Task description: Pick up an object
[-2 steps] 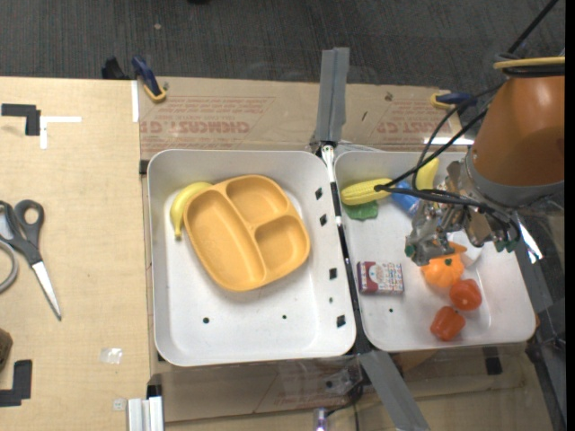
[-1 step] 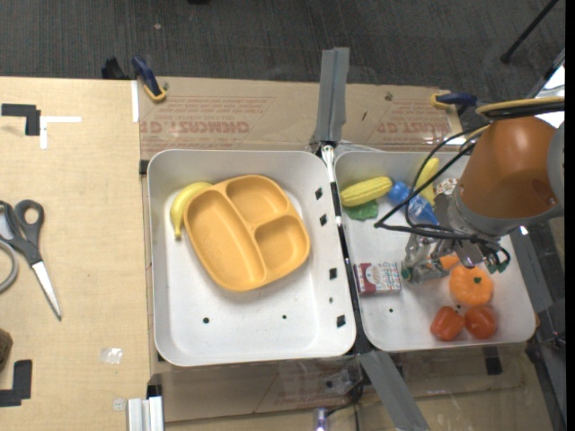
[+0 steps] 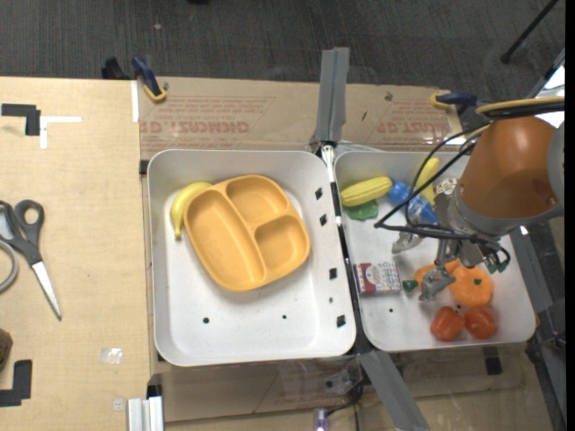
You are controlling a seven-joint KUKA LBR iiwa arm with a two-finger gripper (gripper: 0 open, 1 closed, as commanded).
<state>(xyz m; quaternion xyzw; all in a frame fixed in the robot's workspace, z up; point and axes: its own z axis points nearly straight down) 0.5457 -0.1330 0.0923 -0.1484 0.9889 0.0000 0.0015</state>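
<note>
The right bin [image 3: 395, 323] holds several small items: a yellow corn cob [image 3: 366, 189] on a green piece [image 3: 361, 211], a blue object [image 3: 419, 210], a small red and white box [image 3: 378, 277], an orange fruit [image 3: 474, 292] and two red tomatoes [image 3: 447, 323]. My gripper [image 3: 437, 281] hangs low in this bin, just left of the orange fruit and right of the box, above the tomatoes. The arm's orange band hides the bin's far right part. I see nothing clearly held.
In the left bin [image 3: 171, 330] lies a yellow divided plate [image 3: 243, 232] with a banana [image 3: 184, 203] along its left rim. Scissors [image 3: 31, 241] lie on the wooden bench at far left. A grey divider [image 3: 332, 106] runs between the bins at the back.
</note>
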